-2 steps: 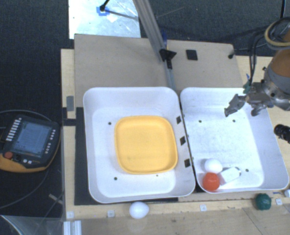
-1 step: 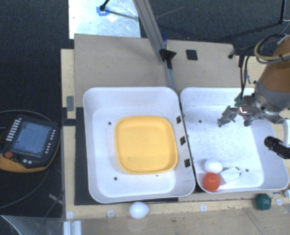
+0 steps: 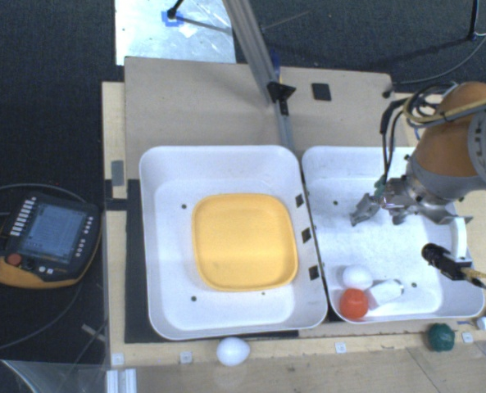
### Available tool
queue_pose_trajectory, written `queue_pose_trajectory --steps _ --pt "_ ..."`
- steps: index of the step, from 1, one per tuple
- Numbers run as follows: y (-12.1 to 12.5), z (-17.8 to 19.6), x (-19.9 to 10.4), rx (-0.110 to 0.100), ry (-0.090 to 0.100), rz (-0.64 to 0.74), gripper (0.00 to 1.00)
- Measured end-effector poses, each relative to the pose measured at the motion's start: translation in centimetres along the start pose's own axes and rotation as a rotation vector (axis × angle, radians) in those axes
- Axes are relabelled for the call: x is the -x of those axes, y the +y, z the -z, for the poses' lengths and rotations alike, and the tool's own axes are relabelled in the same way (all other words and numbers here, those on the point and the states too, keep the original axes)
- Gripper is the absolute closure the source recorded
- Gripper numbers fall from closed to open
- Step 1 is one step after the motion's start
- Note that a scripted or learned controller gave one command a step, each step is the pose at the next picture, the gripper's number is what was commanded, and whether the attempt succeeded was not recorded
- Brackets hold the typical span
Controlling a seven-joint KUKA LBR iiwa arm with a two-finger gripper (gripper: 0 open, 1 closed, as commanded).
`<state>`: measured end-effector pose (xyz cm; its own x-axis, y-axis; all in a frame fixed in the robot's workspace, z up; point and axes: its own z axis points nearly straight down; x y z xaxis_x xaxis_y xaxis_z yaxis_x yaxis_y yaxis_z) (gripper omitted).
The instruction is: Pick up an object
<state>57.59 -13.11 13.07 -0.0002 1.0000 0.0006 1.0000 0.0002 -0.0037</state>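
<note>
Gripper (image 3: 372, 210): over the upper middle of the right bin (image 3: 333, 166), with nothing seen between its fingers; whether they are apart or together, I cannot tell.
Arm (image 3: 451, 150): grey with an orange band, reaching in from the right edge of the view and ending at the gripper.
White ball (image 3: 356, 277): in the right bin, below the gripper, near the bin's front wall.
Red ball (image 3: 354, 303): just below the white ball and touching it, in the front left corner of the right bin.
White object (image 3: 388, 291): a small elongated piece just right of the two balls, below the gripper; its kind is unclear.
Yellow plate (image 3: 245, 241): square with rounded corners, lying flat in the left bin (image 3: 165, 219), well to the gripper's left.
White egg-shaped object (image 3: 233, 351): on the bench outside the bins, below the left bin's front edge.
Dark green ball (image 3: 441, 336): on the bench, below the right bin's front right corner.
Teach pendant (image 3: 46, 240): on the dark floor, far left of the gripper.
</note>
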Motion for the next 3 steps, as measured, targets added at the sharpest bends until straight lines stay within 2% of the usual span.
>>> queue_pose_trajectory --steps 1,3 --pt "0.2 1.3 0.1 0.006 -0.001 0.000 1.00" --pt "1.8 11.7 -1.0 0.008 -0.001 0.001 1.00"
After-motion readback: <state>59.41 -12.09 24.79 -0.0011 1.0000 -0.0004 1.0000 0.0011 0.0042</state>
